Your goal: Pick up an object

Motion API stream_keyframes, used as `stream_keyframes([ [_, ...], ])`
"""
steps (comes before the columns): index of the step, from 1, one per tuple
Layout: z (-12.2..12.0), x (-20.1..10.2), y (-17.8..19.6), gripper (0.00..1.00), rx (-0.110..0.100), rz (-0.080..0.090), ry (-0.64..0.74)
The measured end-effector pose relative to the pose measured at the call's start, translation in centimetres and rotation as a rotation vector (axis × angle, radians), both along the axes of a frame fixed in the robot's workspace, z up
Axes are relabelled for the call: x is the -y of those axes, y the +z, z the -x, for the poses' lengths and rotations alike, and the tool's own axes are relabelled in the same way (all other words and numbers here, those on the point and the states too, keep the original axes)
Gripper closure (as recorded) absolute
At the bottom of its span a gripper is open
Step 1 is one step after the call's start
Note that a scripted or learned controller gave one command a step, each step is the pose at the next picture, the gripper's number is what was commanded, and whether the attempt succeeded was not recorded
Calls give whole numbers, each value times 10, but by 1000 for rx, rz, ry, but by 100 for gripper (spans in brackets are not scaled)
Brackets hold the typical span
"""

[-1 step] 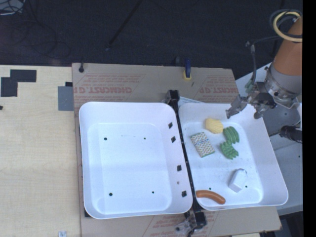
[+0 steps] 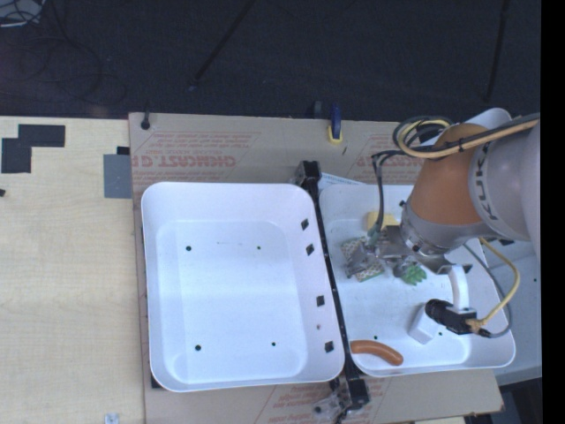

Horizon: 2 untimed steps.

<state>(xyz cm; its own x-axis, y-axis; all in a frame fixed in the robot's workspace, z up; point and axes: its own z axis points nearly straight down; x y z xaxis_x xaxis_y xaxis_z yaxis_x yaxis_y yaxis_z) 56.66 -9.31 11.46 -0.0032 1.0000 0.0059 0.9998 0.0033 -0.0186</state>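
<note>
The arm (image 2: 459,193) reaches into the right bin (image 2: 503,357) and its gripper (image 2: 382,253) sits low over the far-left part of that bin, among a small cluster of things. The wrist hides the gripper from above, so I cannot tell whether it is apart or together, or whether anything is caught in it.

The likeliest target is the mottled grey-green object (image 2: 358,260), which lies just left of the gripper and near the wall shared with the left bin (image 2: 146,237). A small green object (image 2: 411,275) lies just to the gripper's near right, and a yellow object (image 2: 375,220) lies just beyond it on the far side. An orange sausage-shaped object (image 2: 378,353) lies well apart, against the near rim.

To do this step well, the gripper should be centred on one thing only — the crowding here invites a pinch that catches an edge and flips the piece away. The mottled object looks flat and irregular, so a grasp across its narrower span, taken right down at the bin floor, seems safest. Close fully before any lift, then rise straight up — a sideways pull could drag the object against the bin wall or nudge the green object along with it.
</note>
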Motion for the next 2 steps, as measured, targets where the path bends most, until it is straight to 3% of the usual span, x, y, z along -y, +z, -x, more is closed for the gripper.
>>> stream_keyframes([
  [1,-4,5,19,100,13,4,-9],
  [2,-4,7,28,100,11,4,-12],
])
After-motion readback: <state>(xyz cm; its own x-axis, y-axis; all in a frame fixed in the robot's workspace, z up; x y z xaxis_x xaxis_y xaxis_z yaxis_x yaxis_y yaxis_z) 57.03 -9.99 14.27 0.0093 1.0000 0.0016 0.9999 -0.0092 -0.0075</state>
